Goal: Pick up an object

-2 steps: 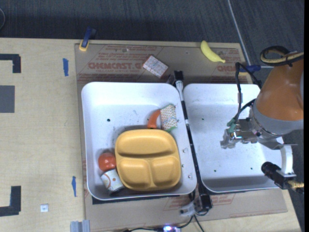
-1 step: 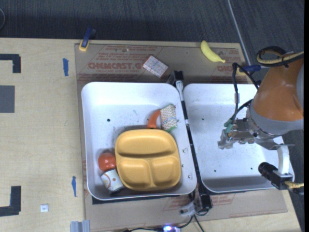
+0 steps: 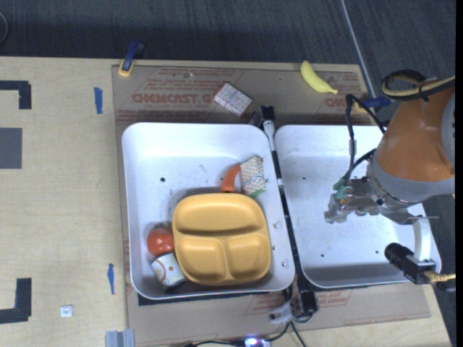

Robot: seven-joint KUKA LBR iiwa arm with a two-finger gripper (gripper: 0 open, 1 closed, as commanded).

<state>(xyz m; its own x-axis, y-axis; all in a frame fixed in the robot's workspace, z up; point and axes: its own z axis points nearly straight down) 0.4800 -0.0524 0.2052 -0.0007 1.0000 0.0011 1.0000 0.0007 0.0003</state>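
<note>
Pincer (image 3: 338, 207) over right bin (image 3: 318, 262) | yellow tray (image 3: 221, 237) (three compartments, glossy)

yellow three-section tray (image 3: 221, 238) in white left bin (image 3: 145, 150), orange-red ball (image 3: 160, 241), orange-and-white cup (image 3: 167, 269), patterned pale packet (image 3: 252, 174), yellow banana (image 3: 317, 79) at brown board's (image 3: 181, 92) far edge, grey-orange arm (image 3: 416, 150)

One legible marking found: faded red lettering on the brown cardboard sheet (image 3: 181, 92) lying under the bins, along its far edge, reading roughly "CHEMCAST"; the closing characters are unclear. A second red print at the sheet's far right corner is too blurred to read. No numbers legible.
</note>
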